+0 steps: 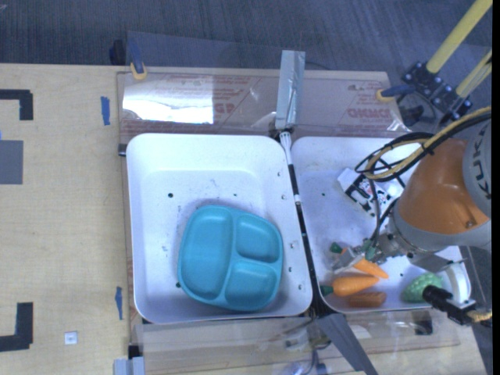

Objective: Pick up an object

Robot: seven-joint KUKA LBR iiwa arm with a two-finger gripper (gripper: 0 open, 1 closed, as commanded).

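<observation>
Over right bin: arm w/ orange band hides most of gripper.
Finger spread can't be told; tips lost among dark clutter, and no grasp is visible. Just below tips lie two orange carrot-like objs, touching each other; green obj to the right of these, partly cut by arm. Left bin holds blue divided tray, well apart from tips.

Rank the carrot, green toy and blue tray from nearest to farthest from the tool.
From the tool:
1. Carrot, just below it, right bin.
2. Green toy, lower right corner of that bin.
3. Blue tray, far off in the left bin.
</observation>
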